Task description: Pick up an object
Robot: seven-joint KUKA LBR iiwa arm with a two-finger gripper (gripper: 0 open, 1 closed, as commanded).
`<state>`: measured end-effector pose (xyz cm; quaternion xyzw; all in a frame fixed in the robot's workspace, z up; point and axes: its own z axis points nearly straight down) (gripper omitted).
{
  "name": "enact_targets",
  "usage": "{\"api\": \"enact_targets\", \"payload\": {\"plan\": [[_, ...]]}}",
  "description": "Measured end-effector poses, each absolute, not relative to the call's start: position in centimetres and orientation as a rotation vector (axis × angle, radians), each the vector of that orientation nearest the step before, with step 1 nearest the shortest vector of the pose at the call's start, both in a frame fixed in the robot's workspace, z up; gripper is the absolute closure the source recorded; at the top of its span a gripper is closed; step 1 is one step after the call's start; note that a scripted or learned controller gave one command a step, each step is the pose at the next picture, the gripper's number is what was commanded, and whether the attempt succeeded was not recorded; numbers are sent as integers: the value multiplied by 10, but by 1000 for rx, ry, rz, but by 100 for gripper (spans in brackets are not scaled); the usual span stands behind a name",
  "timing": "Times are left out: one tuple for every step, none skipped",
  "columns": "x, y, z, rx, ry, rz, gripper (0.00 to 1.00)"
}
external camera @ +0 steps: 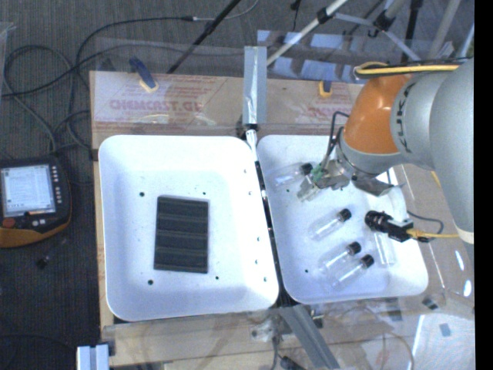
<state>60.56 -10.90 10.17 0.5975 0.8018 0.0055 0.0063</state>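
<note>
Hand (314, 179): low over the far part of the right bin (296, 272); whether apart or together cannot be told.
Clear vials (331, 222): black-capped, lying loose in the right bin, near the hand.
Black ridged block (182, 233): flat in the left bin (131, 176).

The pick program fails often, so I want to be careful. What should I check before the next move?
1. The tool is above the right white bin: ok.
2. Pickable clear vials with black caps lie loose there: ok.
3. Anything already held by the tool: cannot tell.
4. The two lower vials are far enough apart for a clean grasp: not ok, they lie close side by side.
5. The black ribbed rectangular block lies flat in the left white bin, away from the arm: ok.
</note>
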Motion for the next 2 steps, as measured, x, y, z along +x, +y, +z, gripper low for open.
{"api": "enact_targets", "payload": {"plan": [[606, -109, 102, 1870, 2509, 17, 0], [657, -112, 90, 1780, 2576, 10, 0]]}}
